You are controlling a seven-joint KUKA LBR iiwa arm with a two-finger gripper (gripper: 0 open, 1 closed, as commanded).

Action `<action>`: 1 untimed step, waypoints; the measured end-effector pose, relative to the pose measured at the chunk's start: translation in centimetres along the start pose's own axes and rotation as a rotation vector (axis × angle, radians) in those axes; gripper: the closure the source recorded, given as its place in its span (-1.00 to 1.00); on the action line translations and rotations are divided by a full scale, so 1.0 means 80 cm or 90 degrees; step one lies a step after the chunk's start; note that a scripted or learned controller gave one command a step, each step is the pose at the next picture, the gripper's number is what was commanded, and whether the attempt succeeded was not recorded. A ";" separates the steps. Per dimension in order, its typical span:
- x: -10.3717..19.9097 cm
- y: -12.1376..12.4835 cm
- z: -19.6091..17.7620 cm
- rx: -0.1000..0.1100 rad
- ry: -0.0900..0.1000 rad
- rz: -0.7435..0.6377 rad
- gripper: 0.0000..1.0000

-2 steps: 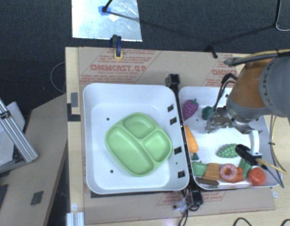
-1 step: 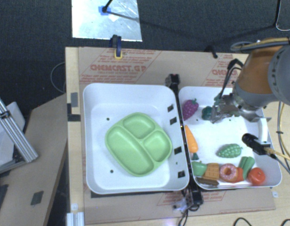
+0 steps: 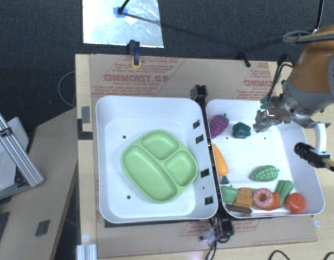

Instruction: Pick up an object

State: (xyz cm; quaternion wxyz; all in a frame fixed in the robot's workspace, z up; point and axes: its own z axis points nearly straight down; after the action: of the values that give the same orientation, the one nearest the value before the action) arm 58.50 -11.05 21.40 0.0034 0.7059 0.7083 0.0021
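along the near edge of the right bin [image 3: 310, 169] we see a row of toy foods: a green piece [image 3: 228, 193], a waffle-like cracker [image 3: 244, 197], a pink donut [image 3: 263, 198], a green pepper [image 3: 283, 188] and a red tomato [image 3: 295, 201], all close together. farther in lie a green bumpy fruit [image 3: 264, 173] and an orange carrot [image 3: 220, 159] against the left wall. at the far end sit purple grapes [image 3: 219, 124] and a dark green piece [image 3: 241, 129], near each other. we see the gripper [image 3: 263, 121] over the far right part of this bin, just right of the dark green piece, with nothing visible between its fingers; we cannot tell whether they are spread or pressed together. left bin [image 3: 110, 118] holds a light green divided plate [image 3: 159, 166].
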 end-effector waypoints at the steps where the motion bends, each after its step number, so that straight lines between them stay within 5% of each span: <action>1: 0.000 0.001 -0.014 0.003 0.001 0.000 1.00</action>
State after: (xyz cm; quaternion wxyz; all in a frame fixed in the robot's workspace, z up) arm 58.60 -11.06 22.52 0.0011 0.7056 0.7086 0.0010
